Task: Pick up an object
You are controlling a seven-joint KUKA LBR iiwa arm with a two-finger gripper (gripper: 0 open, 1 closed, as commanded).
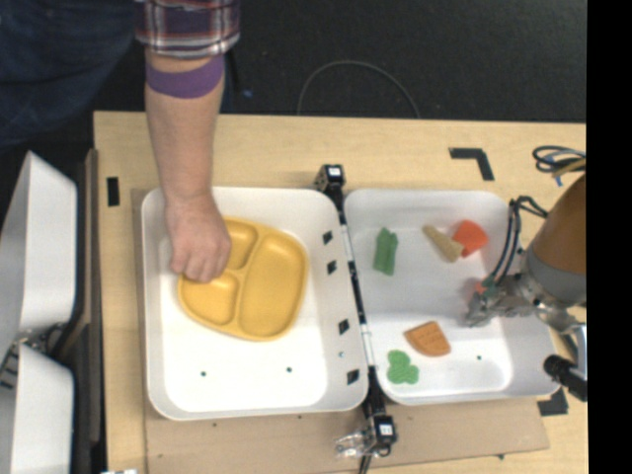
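Over the right bin (494,205), near its right wall, my gripper (481,309) hangs low; I cannot tell how it stands. Nothing is seen held. Items in this bin: green block (385,251) at upper left, beige piece (441,243) touching red piece (470,235) at upper centre, orange wedge (428,339) and green cluster (401,367) at lower left. Left bin (247,388): a person's hand (200,247) rests on a yellow divided plate (259,286).
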